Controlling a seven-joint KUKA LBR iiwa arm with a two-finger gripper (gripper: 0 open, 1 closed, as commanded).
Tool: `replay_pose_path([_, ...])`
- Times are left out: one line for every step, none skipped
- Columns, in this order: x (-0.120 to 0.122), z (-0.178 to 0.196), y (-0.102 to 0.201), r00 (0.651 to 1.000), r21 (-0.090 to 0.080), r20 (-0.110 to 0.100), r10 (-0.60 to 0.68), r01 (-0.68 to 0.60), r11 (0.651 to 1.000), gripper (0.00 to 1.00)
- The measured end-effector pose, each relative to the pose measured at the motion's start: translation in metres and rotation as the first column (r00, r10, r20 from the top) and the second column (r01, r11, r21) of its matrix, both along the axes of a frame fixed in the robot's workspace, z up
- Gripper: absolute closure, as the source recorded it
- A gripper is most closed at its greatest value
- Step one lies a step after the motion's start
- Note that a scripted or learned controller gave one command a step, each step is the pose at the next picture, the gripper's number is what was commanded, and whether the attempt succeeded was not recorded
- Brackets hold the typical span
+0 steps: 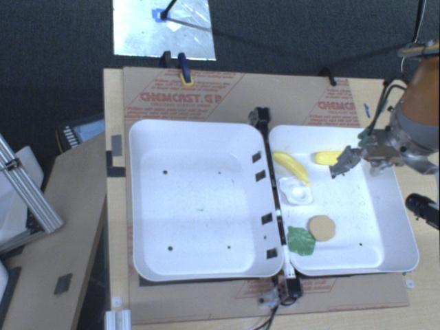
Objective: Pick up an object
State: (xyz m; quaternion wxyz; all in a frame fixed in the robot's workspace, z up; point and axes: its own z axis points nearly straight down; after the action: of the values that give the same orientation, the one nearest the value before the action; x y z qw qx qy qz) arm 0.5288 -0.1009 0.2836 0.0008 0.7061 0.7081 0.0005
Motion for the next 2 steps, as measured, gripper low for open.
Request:
replay_pose_path([0.001,0.011,0.0,1.0,0.0,0.004,0.002,-0.002,1.0,1.0])
replay_pose_path([0.002,0.051,0.091,1.0,0.004,0.005,0.011,-0.011,1.0,1.0])
